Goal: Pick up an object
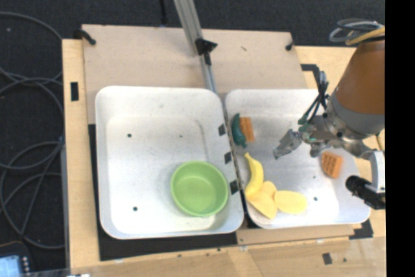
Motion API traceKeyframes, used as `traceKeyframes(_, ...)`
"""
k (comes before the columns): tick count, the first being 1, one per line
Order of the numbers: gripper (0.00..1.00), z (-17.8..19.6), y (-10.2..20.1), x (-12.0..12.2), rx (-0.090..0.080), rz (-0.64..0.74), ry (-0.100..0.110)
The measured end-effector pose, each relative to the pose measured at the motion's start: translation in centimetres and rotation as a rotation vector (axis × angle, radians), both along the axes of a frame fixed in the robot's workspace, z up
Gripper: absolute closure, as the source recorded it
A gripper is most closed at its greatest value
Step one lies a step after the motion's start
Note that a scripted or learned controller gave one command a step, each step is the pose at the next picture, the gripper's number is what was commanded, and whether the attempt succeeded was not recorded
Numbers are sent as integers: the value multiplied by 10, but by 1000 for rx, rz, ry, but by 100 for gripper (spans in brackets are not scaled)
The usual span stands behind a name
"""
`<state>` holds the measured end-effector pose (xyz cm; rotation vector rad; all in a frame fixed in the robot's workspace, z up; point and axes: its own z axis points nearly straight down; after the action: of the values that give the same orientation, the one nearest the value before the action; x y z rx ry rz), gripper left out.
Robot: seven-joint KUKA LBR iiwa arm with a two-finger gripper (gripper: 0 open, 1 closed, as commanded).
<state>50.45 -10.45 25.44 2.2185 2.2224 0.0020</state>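
The bench (pixel 149 55) is a tan board carrying everything else, and the right bin (pixel 272 107) serves as the landmark here. The left bin (pixel 130 113) sits directly beside it, their inner rims touching along the middle. A slanted aluminium rail (pixel 185 0) runs from the top of the view down to the seam between the bins, ending at the right bin's far-left corner. The arm (pixel 363 84), with its orange band, leans in over the right bin's right edge. A green bowl (pixel 200 187) stands upright in the left bin, near its front right corner, just across the shared rim from the right bin.

Inside the right bin, a banana (pixel 255 176) lies along the left wall toward the front, and pale yellow pieces (pixel 279 202) lie touching its lower end at the front wall. An orange block (pixel 331 165) rests near the right wall, just beside the arm's wrist. A teal and orange item (pixel 243 129) lies against the left wall, farther back than the banana. The gripper (pixel 284 147) hangs over the bin's bare middle, well apart from the objects; whether its fingers are apart or together I cannot tell.
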Motion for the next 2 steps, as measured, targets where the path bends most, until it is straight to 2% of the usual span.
traceKeyframes(1, 0, 0, 0, 0, 0, -2, -1)
traceKeyframes(2, 0, -42, -1, 2, -1, -2, 5)
